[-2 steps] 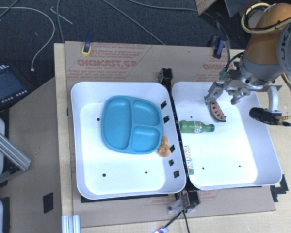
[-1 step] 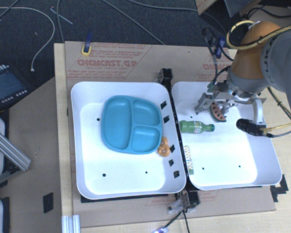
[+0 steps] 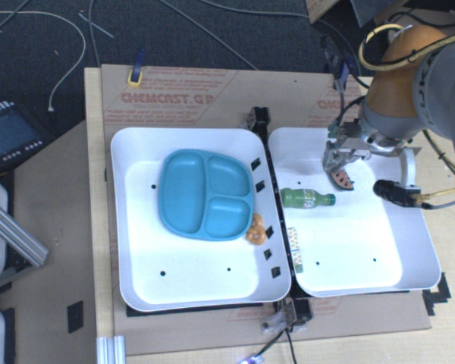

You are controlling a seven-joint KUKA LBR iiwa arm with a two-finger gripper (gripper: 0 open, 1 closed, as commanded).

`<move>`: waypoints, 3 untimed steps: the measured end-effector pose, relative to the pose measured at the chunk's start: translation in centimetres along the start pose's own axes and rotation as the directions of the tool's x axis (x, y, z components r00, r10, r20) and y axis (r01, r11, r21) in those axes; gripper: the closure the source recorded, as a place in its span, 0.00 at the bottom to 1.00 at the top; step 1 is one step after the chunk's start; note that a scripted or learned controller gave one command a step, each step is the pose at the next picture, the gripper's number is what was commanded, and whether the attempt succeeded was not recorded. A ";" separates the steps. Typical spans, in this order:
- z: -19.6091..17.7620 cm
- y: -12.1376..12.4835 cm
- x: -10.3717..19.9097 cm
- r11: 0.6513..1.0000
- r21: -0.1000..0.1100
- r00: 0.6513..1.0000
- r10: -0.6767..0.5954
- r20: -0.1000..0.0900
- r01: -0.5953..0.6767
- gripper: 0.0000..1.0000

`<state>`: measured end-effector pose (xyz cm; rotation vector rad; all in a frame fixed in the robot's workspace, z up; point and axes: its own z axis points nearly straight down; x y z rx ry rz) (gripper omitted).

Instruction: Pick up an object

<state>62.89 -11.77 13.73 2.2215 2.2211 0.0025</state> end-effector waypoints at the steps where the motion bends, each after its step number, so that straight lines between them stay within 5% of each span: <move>1: -6.4 0.6 -0.4 1.000 -0.007 1.000 -0.001 0.003 0.001 1.00; 2: -6.5 0.7 -0.4 1.000 -0.001 1.000 -0.001 0.001 0.001 1.00; 3: -7.7 0.3 4.8 1.000 0.001 1.000 -0.006 -0.002 0.006 1.00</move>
